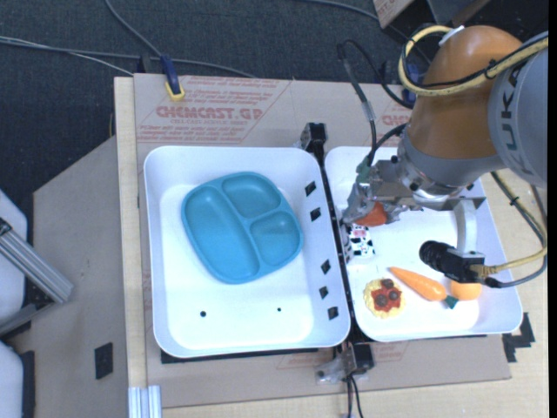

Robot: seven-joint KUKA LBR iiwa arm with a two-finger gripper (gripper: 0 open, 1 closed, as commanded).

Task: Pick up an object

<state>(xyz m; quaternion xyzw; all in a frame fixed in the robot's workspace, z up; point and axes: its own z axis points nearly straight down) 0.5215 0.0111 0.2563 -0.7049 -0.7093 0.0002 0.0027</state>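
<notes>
My gripper [364, 205] is low over the left part of the right bin [500, 320], close to the divider between the bins. A small red-orange object [375, 217] sits right at the gripper's tip, partly hidden by it; I cannot tell whether it is held. Just below lies a small black-and-white object [359, 246]. Nearer the front of the same bin lie a round toy pizza [384, 297], an orange carrot [417, 283] and a small orange piece [467, 292].
The left bin [165, 259] holds a blue divided plate [242, 225]. The arm's large orange and grey body [461, 103] covers the back of the right bin. Cables run across the bench behind the bins.
</notes>
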